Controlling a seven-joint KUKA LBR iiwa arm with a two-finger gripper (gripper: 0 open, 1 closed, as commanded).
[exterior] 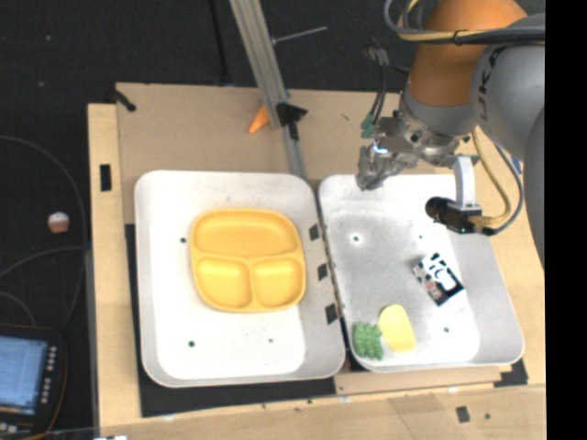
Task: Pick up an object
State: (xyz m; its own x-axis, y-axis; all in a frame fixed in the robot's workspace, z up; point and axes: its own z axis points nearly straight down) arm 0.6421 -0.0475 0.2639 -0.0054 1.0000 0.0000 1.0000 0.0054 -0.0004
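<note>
In the right bin (394, 236) lie three small things: a yellow rounded piece (397, 327) near the front edge, a green studded block (368, 338) just left of it, and a black-and-white printed item (437, 277) toward the right side. My gripper (371, 174) hangs over the far left corner of this bin, well apart from all three. Nothing shows between its fingers.
The left bin (165, 337) holds a yellow three-compartment tray (247, 258). A slanted metal pole (261, 58) rises behind the bins, with an orange piece (260, 119) on the board near it. A black cable clip (452, 213) hangs from the arm over the right bin.
</note>
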